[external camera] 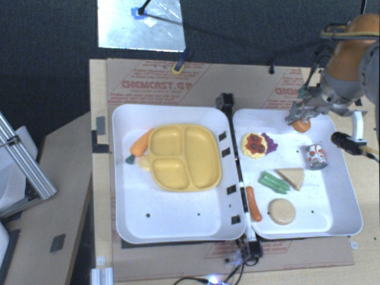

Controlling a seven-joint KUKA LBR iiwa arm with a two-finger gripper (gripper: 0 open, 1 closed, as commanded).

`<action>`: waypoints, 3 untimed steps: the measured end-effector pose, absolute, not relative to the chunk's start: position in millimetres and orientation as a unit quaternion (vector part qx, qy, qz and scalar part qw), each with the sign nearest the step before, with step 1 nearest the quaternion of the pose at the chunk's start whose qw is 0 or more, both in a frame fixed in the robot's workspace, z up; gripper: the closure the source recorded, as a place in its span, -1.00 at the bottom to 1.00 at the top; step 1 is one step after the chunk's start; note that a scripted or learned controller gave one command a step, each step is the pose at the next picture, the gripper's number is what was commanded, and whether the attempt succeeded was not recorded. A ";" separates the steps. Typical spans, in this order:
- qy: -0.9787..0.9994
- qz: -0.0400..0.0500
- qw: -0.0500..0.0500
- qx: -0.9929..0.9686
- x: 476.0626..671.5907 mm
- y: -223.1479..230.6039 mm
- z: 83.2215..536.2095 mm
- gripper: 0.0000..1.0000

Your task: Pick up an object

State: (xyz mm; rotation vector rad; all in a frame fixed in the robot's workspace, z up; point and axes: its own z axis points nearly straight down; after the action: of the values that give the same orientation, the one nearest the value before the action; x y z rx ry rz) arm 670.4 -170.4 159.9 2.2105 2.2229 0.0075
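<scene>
Orange toy piece lay near the right bin's far edge, directly under the gripper, fingers apparently closed around it. A straight, slow lift would probably keep it from slipping.

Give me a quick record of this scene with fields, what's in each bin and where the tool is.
left bin: yellow divided plate, carrot at its left edge
right bin: pizza slice, can, green beans, sandwich wedge, sausage, round bun
tool: over the right bin's far edge, just above an orange item
grip: cannot tell
</scene>
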 end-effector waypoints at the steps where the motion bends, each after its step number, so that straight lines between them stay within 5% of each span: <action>1: 0.709 0.002 0.003 0.705 675.7 -174.9 206.2 1.00; 2: 0.709 0.002 0.002 0.705 677.0 -175.0 226.6 1.00; 3: 0.710 0.001 0.001 0.704 673.6 -125.0 226.2 1.00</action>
State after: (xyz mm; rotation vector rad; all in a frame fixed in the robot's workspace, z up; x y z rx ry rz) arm 673.6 -125.0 226.2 2.2107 2.2305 0.0039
